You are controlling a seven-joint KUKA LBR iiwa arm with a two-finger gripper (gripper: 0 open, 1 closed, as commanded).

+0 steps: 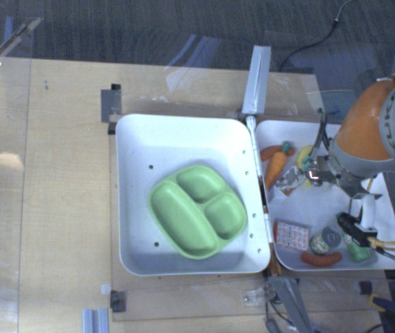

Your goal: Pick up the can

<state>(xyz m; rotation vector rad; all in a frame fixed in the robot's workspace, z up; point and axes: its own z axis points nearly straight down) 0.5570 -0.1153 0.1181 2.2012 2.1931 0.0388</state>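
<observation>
The can lies in the right bin near its front edge, showing a grey lid and a greenish label. My gripper hangs over the back left part of that bin, right beside an orange carrot. It is well behind and to the left of the can, not touching it. The grey arm with its orange band reaches in from the right and hides part of the bin's back.
A green divided plate fills the middle of the left bin. Around the can are a pink patterned box, a red sausage-like thing and a green piece. A yellow-green thing lies by the gripper.
</observation>
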